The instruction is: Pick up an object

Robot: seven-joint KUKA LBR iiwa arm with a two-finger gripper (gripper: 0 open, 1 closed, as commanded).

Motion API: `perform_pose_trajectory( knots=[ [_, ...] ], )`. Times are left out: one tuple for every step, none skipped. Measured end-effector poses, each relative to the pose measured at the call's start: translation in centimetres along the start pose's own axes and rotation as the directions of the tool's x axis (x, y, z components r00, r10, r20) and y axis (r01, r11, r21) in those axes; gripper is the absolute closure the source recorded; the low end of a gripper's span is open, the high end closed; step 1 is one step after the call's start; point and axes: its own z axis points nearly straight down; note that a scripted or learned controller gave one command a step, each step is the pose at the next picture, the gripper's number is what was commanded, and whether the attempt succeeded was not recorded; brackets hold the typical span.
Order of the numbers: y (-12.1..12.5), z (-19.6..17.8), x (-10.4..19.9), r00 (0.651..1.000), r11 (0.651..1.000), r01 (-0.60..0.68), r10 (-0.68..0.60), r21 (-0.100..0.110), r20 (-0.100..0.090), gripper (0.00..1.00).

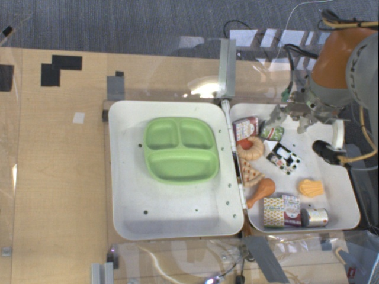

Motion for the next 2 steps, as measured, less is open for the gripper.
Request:
perform_pose_trajectory(
  knots=[
    [-0.2, -2.9, 0.4, 0.969, 0.969, -0.246, 0.246, -0.002, 0.002, 0.00],
    [-1.4, 7.2, -2.1, 0.996, 0.996, -0.094, 0.094, -0.002, 0.001, 0.00]
  ],
)
